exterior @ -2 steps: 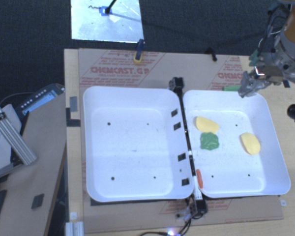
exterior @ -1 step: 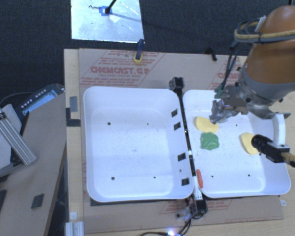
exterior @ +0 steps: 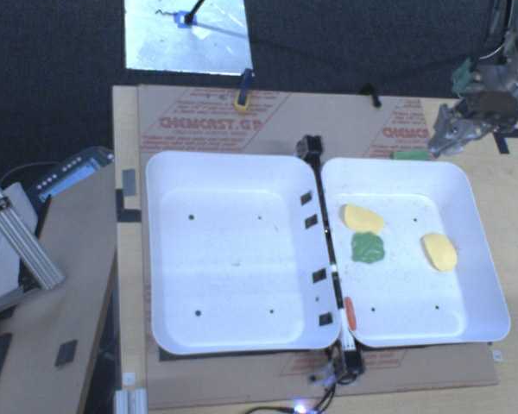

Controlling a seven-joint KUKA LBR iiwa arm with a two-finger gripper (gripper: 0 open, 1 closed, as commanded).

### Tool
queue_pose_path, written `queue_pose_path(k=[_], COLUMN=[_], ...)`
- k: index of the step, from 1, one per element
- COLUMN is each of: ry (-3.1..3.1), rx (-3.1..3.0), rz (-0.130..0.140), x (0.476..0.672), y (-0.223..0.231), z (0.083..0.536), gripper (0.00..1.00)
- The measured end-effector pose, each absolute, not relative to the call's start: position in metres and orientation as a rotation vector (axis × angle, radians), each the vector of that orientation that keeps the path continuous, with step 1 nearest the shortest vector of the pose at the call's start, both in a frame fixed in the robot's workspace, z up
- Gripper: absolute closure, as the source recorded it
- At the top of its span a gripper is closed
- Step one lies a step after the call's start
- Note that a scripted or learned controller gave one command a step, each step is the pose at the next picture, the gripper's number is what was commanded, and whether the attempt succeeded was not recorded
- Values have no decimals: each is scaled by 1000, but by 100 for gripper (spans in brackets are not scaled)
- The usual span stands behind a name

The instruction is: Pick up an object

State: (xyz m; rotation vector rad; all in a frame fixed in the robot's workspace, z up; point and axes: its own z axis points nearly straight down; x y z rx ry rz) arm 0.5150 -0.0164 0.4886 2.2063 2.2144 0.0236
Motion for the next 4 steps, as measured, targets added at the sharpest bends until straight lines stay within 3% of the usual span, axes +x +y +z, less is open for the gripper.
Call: queue_pose_path(k=[1,2,3,4], ry=[2234,2240,2206,2234], rx=[2217,2203,2234,2215], rz=[-7,11,-5,-4], x=[485,489,510,485], y=[23,139,1,64], z=[394,429,386,319], gripper=[100,100,100,100])
